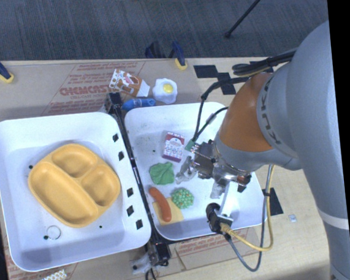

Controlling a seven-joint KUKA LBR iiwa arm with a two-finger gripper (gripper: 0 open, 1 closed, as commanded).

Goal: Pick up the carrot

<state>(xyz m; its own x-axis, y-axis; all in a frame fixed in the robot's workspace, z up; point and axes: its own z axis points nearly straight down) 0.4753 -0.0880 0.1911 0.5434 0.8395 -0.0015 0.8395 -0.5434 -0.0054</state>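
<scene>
The carrot, a short orange-red stick, lies in the right bin near its front-left corner. It rests partly on a flat yellow piece. My gripper hangs over the middle of the right bin, up and to the right of the carrot and apart from it. It is just right of a green leafy toy and above a round green bumpy toy. Nothing shows in the gripper.
A red and white carton lies behind the gripper in the right bin. The left bin holds a yellow divided plate. A small box, a blue item and a white and yellow toy sit behind the bins.
</scene>
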